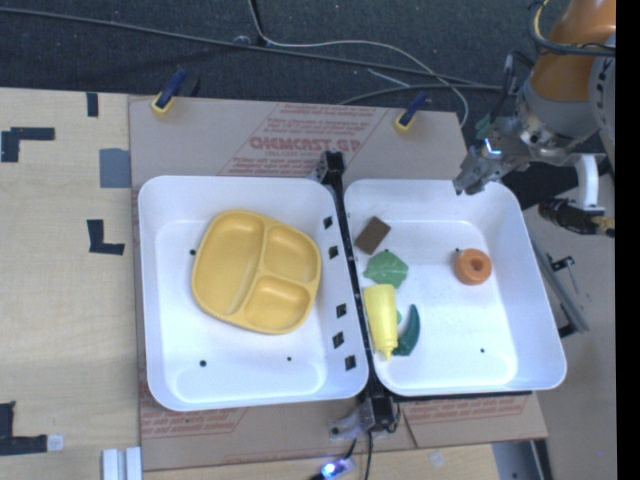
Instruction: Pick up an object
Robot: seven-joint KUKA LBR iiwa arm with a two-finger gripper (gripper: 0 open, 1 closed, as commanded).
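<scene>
Orange ring (472, 266) lies alone in the right bin (535, 313), probably light, stiff plastic; pinch across its rim. The tool (470, 182) hovers over the bin's far edge, grip unreadable.

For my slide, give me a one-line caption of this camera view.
Arm's tool hovers at right bin's far corner; orange ring and toy foods inside, yellow divided plate in left bin.
</scene>
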